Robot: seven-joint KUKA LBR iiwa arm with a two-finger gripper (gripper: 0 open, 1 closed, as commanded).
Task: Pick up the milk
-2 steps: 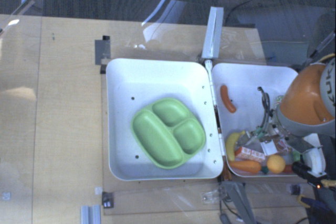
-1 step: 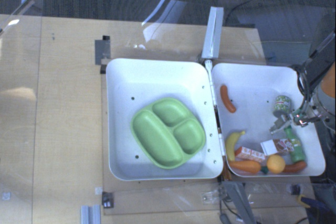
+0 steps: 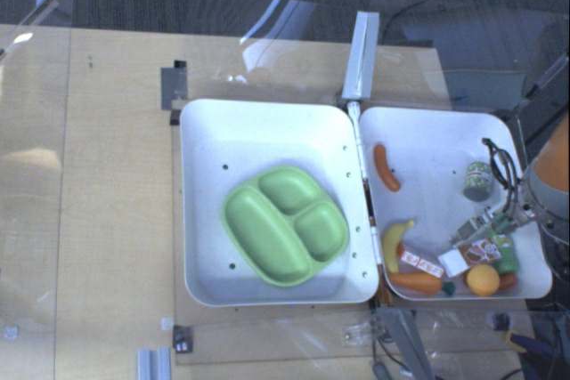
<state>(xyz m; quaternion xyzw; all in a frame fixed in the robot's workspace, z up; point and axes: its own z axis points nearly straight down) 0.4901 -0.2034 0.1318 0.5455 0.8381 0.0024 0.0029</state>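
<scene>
Here, milk carton (image 3: 420,262): lying flat in the right bin (image 3: 427,131), near its front wall, between a banana (image 3: 394,242) and an orange (image 3: 483,279).
Long axis: running roughly left to right, slightly slanted.
Gripper (image 3: 481,227): hanging over the right bin, the carton lying to its lower left in the camera view.
Grip state: impossible to tell; cables are cluttering the tip.
Hard to read: small packets beside the orange.
</scene>
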